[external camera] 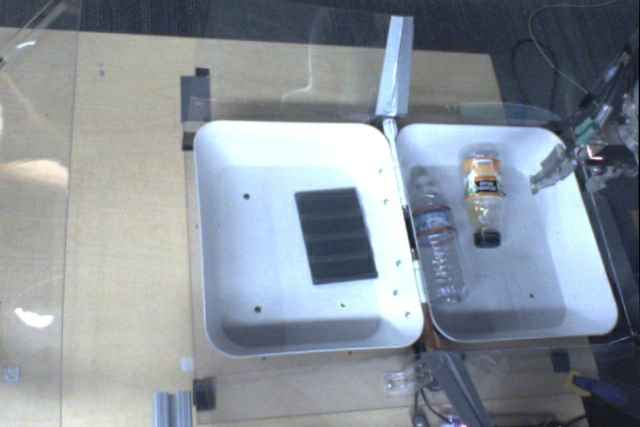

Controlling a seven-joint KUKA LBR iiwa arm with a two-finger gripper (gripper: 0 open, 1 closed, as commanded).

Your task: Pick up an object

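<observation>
The right bin holds two bottles. A clear plastic water bottle lies along its left wall. To the right of it, a small bottle with an orange-yellow label and a black cap lies with the cap pointing toward the front. In the left bin a black ridged rectangular pad lies flat near the middle. My gripper hangs over the right bin's upper right edge, to the right of the small bottle and apart from it, with nothing seen in it.
A metal post stands at the back where the two bins meet. Clear plastic panels lie on the wooden bench to the left and behind the bins. Cables run at the far right.
</observation>
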